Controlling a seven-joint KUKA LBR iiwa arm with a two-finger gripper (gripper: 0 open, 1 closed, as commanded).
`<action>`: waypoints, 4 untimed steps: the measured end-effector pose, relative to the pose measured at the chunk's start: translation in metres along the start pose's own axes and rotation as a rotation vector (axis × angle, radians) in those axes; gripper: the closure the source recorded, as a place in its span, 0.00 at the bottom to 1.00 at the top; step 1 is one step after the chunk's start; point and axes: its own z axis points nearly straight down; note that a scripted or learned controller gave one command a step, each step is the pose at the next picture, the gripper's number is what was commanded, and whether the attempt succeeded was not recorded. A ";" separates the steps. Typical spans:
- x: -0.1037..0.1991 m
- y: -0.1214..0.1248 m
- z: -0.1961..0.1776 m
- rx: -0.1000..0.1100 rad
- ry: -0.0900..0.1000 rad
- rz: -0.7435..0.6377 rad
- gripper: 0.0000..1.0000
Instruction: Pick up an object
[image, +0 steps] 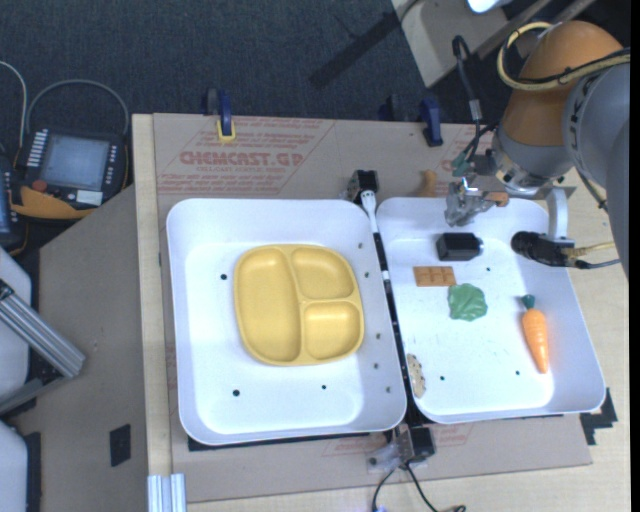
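Note:
My gripper hangs over the far left part of the right bin, pointing down. A small black block lies on the bin floor just in front of it, apart from it as far as I can see. Nearer the front lie a brown waffle-like bar, a green leafy piece and an orange carrot by the right wall. A small speckled brown piece rests against the bin's left wall.
The left bin holds a yellow divided plate in its middle. A black clip sits at the far end of the ridge between the two bins. The arm comes in from the upper right.

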 end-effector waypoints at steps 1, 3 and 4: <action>0.002 -0.006 -0.048 -0.002 -0.001 0.000 1.00; 0.057 -0.018 -0.116 0.007 0.003 -0.004 1.00; 0.110 -0.040 -0.097 0.010 0.003 -0.004 1.00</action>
